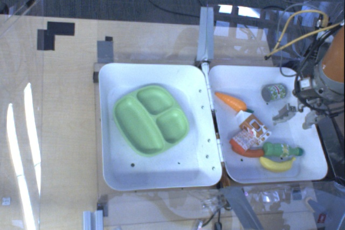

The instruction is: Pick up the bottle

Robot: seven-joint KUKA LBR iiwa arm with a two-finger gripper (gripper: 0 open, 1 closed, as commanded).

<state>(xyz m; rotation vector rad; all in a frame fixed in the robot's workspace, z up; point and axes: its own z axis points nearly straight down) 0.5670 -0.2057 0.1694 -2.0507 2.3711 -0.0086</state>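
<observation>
Two white bins sat side by side on the counter [64, 132]. The left bin [116, 169] held one green divided plate [151, 119]. The right bin [315, 167] held five items: one carrot [230, 100], one can [274, 92], one carton [252, 132], one banana [277, 164] and one green bottle [281, 150]. The bottle lay on its side near the front rim, touching the banana. The gripper [295, 115] hovered released above open floor near the right wall, apart from the bottle.

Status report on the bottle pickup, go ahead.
Hand open above right bin, holding nothing. Bottle lying near bin's front, untouched. Banana pressed against it, carton and red item alongside.
</observation>
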